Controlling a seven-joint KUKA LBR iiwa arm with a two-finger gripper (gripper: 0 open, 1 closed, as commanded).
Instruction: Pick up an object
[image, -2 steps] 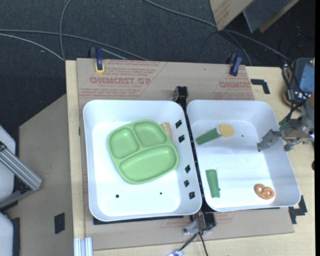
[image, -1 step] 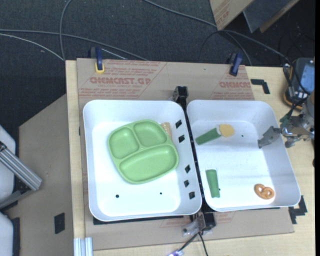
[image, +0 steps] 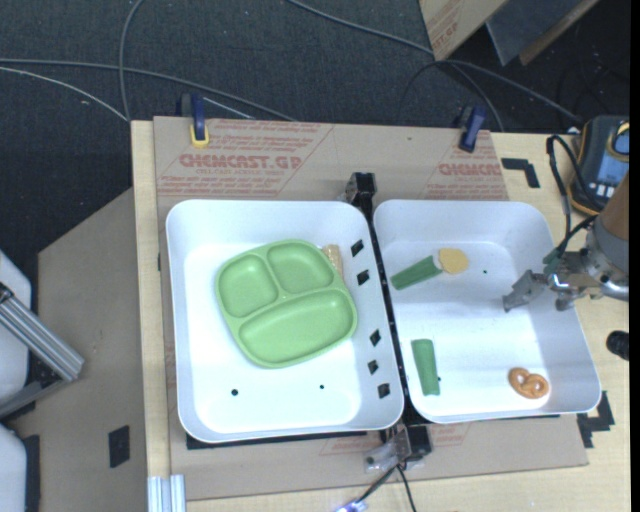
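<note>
The gripper hangs over the right bin's right side, fingers spread wide, gripping nothing; a pretzel lies near the front right corner; two green sticks and a yellow disc lie further left; a green divided plate sits in the left bin

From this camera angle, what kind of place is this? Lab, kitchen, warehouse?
Most likely a robotics lab bench. Two white bins sit on a board held by blue clamps, loose cables run across the dark floor, and the contents are toys: a green divided plate and a pretzel.
</note>
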